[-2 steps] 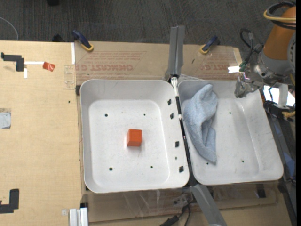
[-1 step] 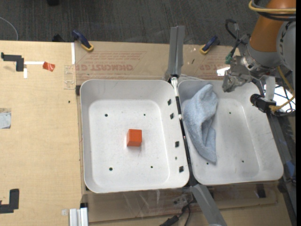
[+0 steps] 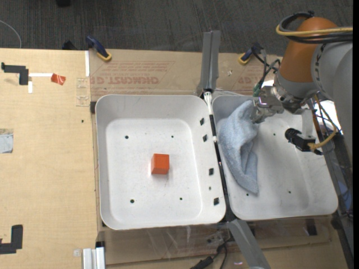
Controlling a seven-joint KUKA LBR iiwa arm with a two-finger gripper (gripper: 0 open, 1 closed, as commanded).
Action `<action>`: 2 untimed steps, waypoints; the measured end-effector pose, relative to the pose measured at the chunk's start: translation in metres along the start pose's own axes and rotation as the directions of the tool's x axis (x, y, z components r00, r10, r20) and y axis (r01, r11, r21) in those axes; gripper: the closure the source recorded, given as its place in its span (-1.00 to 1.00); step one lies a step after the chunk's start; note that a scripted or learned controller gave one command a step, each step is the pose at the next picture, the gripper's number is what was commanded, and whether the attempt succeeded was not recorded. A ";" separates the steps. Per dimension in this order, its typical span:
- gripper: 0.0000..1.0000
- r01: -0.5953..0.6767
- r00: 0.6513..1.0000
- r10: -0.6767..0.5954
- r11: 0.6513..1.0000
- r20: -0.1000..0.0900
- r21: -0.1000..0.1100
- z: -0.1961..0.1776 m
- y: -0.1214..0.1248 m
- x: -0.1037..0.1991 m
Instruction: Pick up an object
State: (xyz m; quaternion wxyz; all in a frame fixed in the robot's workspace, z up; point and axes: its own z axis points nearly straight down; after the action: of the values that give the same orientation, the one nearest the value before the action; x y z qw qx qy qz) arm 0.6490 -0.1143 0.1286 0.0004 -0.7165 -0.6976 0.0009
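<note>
A light blue-grey cloth (image 3: 238, 144) lies in the right bin (image 3: 297, 192), along its left side. Its upper right corner is drawn up into a peak at my gripper (image 3: 259, 113). The gripper hangs over the far left part of that bin, below the orange band of the arm, and is shut on that corner of the cloth. The rest of the cloth trails down toward the bin's near left and rests on the floor. A small red cube (image 3: 160, 164) sits alone near the middle of the left bin (image 3: 102, 167).
A grey post (image 3: 210, 60) and a ridge with black clips (image 3: 213, 150) separate the bins. Cables (image 3: 305, 140) hang off the wrist over the right bin. Cardboard (image 3: 146, 74) with two clamps lies behind; a wooden board (image 3: 39, 167) is at the left.
</note>
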 end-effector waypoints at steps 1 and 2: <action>1.00 -0.046 0.999 0.046 0.999 0.001 -0.003 -0.050 0.010 0.003; 1.00 0.066 0.998 -0.066 0.998 0.000 0.000 0.007 0.009 0.011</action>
State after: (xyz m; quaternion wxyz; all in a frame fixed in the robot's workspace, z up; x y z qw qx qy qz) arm 0.6586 -0.1034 0.1212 0.0001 -0.6929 -0.7210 0.0008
